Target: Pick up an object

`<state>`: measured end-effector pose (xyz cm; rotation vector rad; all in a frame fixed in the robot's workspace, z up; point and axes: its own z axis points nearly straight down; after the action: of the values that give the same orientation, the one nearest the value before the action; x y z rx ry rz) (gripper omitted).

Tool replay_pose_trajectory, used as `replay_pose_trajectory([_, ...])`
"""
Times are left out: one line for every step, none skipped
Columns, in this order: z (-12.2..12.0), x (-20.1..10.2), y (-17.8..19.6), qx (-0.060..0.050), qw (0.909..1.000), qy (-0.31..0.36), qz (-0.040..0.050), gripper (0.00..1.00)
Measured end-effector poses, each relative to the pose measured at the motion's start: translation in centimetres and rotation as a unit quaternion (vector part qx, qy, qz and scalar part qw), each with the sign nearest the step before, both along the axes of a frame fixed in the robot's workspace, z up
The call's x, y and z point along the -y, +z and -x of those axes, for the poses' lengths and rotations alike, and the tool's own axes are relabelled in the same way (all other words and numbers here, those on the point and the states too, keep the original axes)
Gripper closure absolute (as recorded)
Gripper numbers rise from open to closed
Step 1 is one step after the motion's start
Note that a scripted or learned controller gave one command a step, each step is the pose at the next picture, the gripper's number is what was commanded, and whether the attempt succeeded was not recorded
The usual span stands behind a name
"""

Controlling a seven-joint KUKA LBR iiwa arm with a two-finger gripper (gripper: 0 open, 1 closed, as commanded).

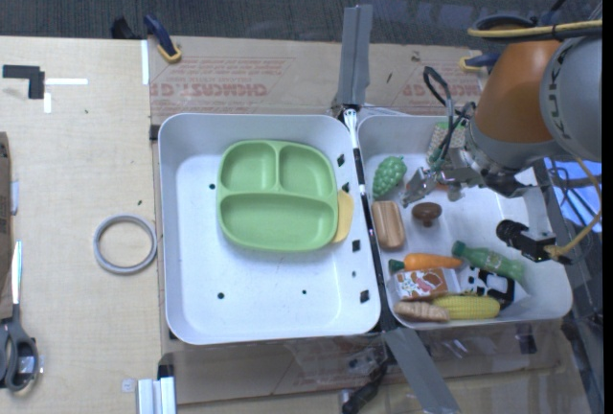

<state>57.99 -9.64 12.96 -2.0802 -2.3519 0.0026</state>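
Toys crowd the right bin on a cardboard-covered bench.

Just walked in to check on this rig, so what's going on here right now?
The arm has its gripper low in the right bin, among toy foods: green grapes, a brown mushroom-like piece, a bread roll, a carrot, a green bottle and corn. Nothing is visibly between its fingers, so no pick yet. The left bin holds a green divided plate, untouched.
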Motion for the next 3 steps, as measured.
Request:
replay_pose_trajectory([3.3,1.8,-3.9,0.0,0.9998,0.019,-0.0002,0.0])
replay_pose_trajectory([-3.3,1.2,-3.8,0.001,0.9979,-0.065,0.0003,0.0])
replay_pose_trajectory([4.2,0.9,-3.9,0.0,0.989,-0.148,0.0003,0.0])
